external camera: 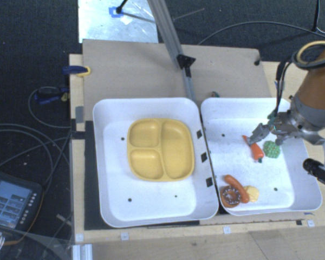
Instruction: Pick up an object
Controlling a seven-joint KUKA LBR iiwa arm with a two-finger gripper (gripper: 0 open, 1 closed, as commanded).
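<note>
Camera view looks down on two white bins: the left bin (105, 145) carries a yellow divided plate (161, 148), the right bin (222, 129) the toys. The gripper (266, 135) hangs low over a small carrot (254, 148) and a green broccoli piece (271, 149), its fingers (257, 134) spread, pinching nothing. To my eye it should centre over one toy, not between the pair, before closing. A sausage (236, 187) and doughnut (229, 196) lie nearer the front.

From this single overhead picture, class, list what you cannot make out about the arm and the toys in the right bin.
- Gripper: too small and blurred to tell whether it grips anything.
- Green toy: partly under the gripper; its kind is unclear.
- Arm: cut off by the right edge.
- Yellow piece: too small to identify.
</note>
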